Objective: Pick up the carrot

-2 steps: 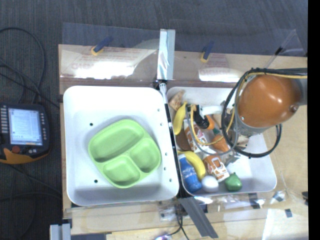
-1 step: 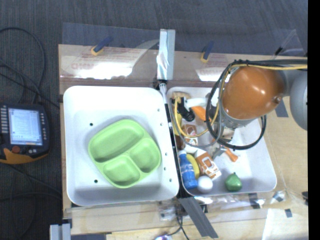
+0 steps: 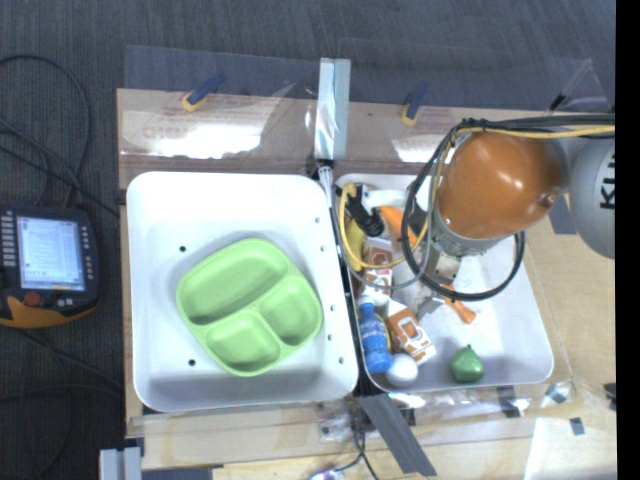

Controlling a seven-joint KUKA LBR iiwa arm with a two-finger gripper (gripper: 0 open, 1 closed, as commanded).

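An orange tapered piece that looks like the carrot (image 3: pixel 463 312) pokes out from under the arm's wrist in the right bin (image 3: pixel 520 338). The arm's orange band (image 3: pixel 495 185) hangs over the bin's middle and hides most of what lies beneath it. The gripper (image 3: pixel 432 294) points down into the clutter just left of the carrot's visible end. Whether the carrot is between its fingers cannot be made out. Another orange object (image 3: pixel 392 216) lies near the bin's far edge.
The right bin also holds a green round fruit (image 3: pixel 467 364), a white ball (image 3: pixel 402 370), a blue bottle (image 3: pixel 372 330), an orange-and-white carton (image 3: pixel 410 334) and a yellow item (image 3: pixel 349 218). A green divided plate (image 3: pixel 250 305) sits in the left bin (image 3: pixel 160 218).
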